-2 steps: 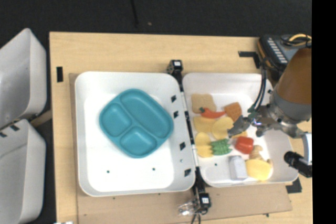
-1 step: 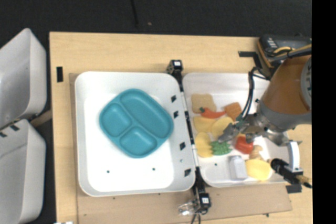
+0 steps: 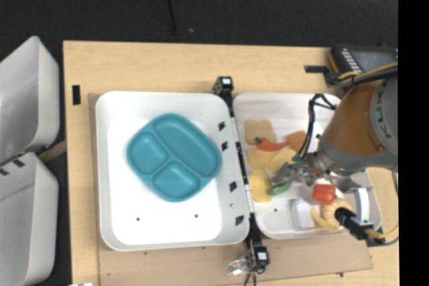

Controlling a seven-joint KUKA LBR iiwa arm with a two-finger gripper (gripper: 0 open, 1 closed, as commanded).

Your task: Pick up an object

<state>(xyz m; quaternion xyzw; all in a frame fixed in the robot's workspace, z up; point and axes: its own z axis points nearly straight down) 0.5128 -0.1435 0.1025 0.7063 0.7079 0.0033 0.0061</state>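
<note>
From above I see a pale wooden table (image 3: 134, 63) carrying two shallow white plastic bins side by side.

The left bin (image 3: 114, 211) holds one thing: a teal plastic plate (image 3: 174, 156) with rounded corners, divided into three compartments, lying flat near the bin's middle.

The right bin (image 3: 281, 107) holds a cluster of small toy foods. I count roughly eight:
- one tan slab (image 3: 258, 128) near the bin's far left corner
- one thin red-orange piece (image 3: 271, 143) just beside it
- one orange lump (image 3: 296, 139)
- one pale yellow flat piece (image 3: 268, 159)
- one round yellow piece (image 3: 258, 183) against the left wall
- one green piece (image 3: 279, 189)
- one red block (image 3: 324, 193)
- one cream curved piece (image 3: 327, 216) near the bin's near right corner.

One arm, grey with an orange band, reaches in over the right bin. Its gripper (image 3: 289, 174) sits low among the foods, right at the green piece and the pale yellow piece. I cannot tell whether the fingers are parted or closed, or whether they grasp anything; the view is too blurred there.

One dark device (image 3: 348, 60) lies at the table's far right corner. I can read no writing anywhere.
</note>
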